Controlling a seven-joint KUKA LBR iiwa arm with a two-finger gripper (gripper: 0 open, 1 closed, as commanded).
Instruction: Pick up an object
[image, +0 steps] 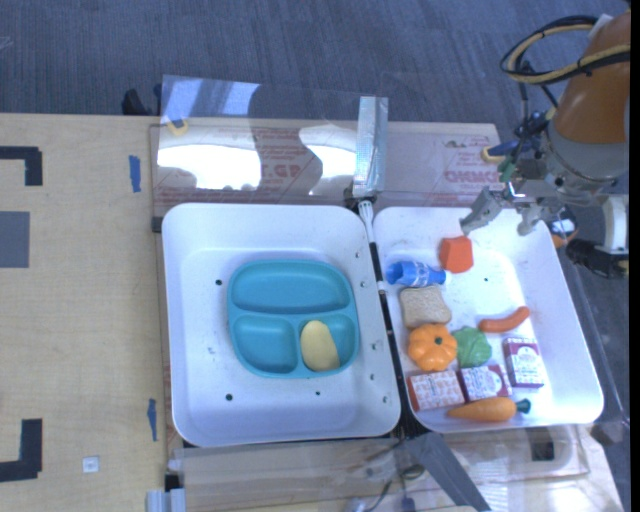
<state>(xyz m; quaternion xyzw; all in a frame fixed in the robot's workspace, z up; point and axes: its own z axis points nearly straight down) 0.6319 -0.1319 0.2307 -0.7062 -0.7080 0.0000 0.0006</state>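
Camera view looks down at a slant on a pale wooden bench (70, 330) marked with black corner brackets and short strips of blue tape, with dark blue-grey carpet (300, 40) beyond its far edge. Two shallow white bins sit side by side on it, touching along their inner rims. A clear plastic sheet (260, 150) stands behind them, catching bright glare.

The left bin (190, 300) holds a teal divided plate (290, 315), and a yellow lemon-shaped piece (320, 345) lies in the plate's near right compartment.

The right bin (565, 300) holds the toy food: an orange-red block (457, 253) and a blue bottle (413, 272) lying on its side toward the far end, then a slice of bread (424, 304), a small pumpkin (432, 346), a green vegetable (473, 347), a sausage (503, 321), three small cartons and a carrot (483, 409) along the near rim.

The grey arm with its orange band (590, 110) enters from the right. Its pincer (507, 212) hangs over the far rim of the right bin with its fingers spread, nothing between them, apart from the orange-red block just below and to the left.
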